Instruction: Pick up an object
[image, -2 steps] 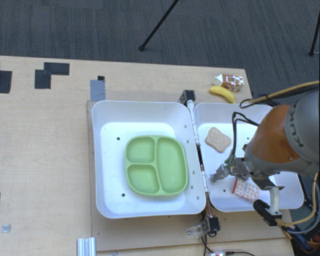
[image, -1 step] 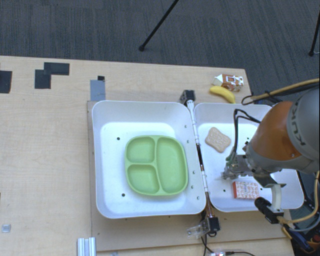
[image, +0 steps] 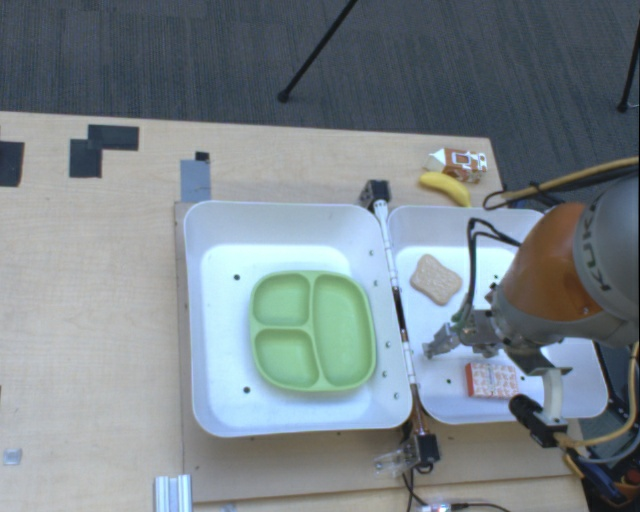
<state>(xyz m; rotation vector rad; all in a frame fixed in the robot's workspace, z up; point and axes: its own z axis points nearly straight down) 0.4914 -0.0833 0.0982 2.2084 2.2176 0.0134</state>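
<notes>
Right bin (image: 440, 385): white, shallow, taken here as the mark for all else.

Inside the right bin, toward its far left part: a tan biscuit (image: 436, 279), flat on the floor, lying free. Inside the right bin, near its front edge: a red-and-white packet (image: 492, 379), flat, partly under the arm's wrist.

Over the middle of the right bin: the gripper (image: 442, 345), pointing toward the bin's left wall, between the tan biscuit and the red-and-white packet. Lies just beside the packet's left end and apart from the biscuit. Whether open or closed: cannot tell. Nothing seen held in it.

Above the right bin's right half: the arm (image: 560, 270), grey with an orange band, covering much of that side.

Touching the right bin's left wall: the left bin (image: 200, 330), also white, with a green divided plate (image: 312, 330) in its middle, three compartments, all bare.

Just beyond the right bin's far rim, on the bench (image: 90, 330): a yellow banana (image: 445, 186), and just past that, a small carton (image: 458, 160).

At the far end of the seam between the right bin and its neighbour: a black clamp (image: 377, 192).
</notes>
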